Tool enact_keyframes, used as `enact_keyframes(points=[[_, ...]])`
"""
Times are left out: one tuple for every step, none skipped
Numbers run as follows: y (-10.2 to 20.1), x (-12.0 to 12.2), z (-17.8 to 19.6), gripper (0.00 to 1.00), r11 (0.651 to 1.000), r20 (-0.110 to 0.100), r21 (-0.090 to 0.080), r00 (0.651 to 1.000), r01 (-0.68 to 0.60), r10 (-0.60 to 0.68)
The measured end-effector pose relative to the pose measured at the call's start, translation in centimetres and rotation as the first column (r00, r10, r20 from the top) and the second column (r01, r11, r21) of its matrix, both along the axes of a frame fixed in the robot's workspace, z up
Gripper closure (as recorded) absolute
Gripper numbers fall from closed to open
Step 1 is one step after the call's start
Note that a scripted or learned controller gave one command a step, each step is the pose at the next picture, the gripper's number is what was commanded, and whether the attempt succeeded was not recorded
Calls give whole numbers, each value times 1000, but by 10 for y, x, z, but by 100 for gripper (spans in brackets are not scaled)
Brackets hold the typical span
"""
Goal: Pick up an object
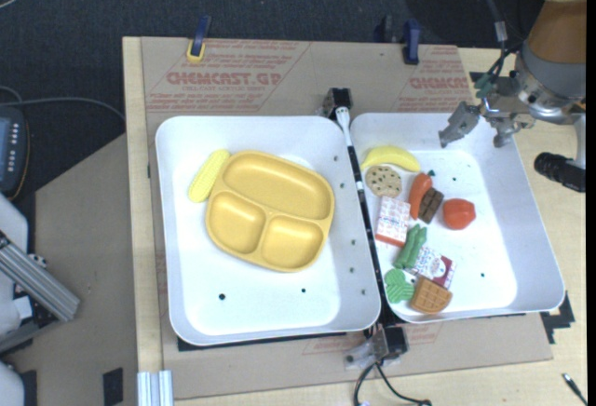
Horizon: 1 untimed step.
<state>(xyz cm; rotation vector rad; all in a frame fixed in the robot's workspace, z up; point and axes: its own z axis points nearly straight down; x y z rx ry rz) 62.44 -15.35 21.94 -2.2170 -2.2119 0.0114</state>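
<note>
The left bin (186, 283) holds a yellow divided tray (268, 209) with three compartments, and a yellow toy corn cob (209, 175) lies just beside its left edge. The right bin (521, 246) holds small toy foods, mostly along its left side: a banana (391, 156), a round cookie (383, 180), a carrot (421, 193), a brown piece (431, 204) that is perhaps chocolate, a red tomato (457, 213), a green pickle (411, 245), two small printed packets (392, 221) and a waffle (430, 295). The gripper (478, 127) hangs over the upper right part of this bin with its fingers spread apart and nothing between them, apart from all the foods.
</note>
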Motion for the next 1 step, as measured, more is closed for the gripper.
enact_keyframes(points=[[0, 3, 7, 0, 1000, 13, -2, 1000, -3, 3]])
